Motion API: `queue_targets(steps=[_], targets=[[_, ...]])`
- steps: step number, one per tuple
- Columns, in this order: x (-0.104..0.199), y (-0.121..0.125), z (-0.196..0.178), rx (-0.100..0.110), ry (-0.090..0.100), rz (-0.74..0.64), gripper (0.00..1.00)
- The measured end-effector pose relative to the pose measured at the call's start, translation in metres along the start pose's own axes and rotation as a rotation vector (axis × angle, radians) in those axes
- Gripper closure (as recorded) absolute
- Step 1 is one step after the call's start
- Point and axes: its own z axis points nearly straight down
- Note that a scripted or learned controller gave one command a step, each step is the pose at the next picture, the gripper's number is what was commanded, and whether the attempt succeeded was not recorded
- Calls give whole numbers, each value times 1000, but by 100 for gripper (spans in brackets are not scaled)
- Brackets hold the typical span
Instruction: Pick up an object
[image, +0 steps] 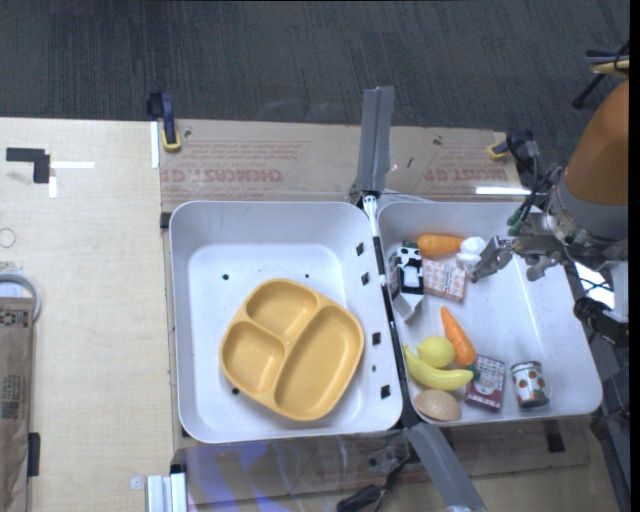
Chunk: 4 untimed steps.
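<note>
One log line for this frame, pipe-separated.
end effector: over right bin, near upper carrot | grasp: none seen | yellow plate: left bin

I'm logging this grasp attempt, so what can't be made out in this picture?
- End effector, camera view: too small and blurred to tell open from shut.
- Small can: label print too small to read.
- Arm: cut off by the right edge.
- Brown bag: cut off by the left edge.
</note>
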Motion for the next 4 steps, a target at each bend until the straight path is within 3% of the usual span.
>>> queue_targets(steps=[1,2,3,4], targets=[[32,-49,96,0,1,-247,0],[14,-46,130,-1,1,-311,0],[13,-46,123,0,2,-306,100],[69,-75,29,-3,-1,-397,100]])
